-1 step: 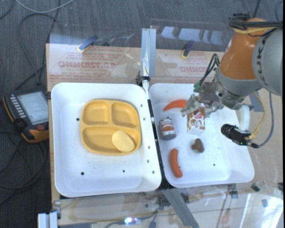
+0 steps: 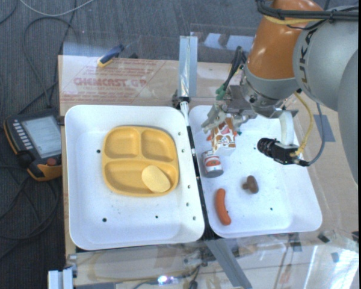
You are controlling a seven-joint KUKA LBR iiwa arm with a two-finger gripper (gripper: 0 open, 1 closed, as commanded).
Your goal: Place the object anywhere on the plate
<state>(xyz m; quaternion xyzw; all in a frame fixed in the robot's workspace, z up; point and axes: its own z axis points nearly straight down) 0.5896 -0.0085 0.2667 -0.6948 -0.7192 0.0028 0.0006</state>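
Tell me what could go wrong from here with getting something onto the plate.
The gripper sits over the carton, with the can close beside it, so a grab may knock the can. The raised bin wall lies between here and the yellow plate; a low carry could catch it.

Reaches in from the upper right, grey links with the orange band bent down over the right bin's (image 2: 301, 218) far left corner. Gripper (image 2: 219, 124) pointed down there, fingers spread around a small carton (image 2: 224, 138).
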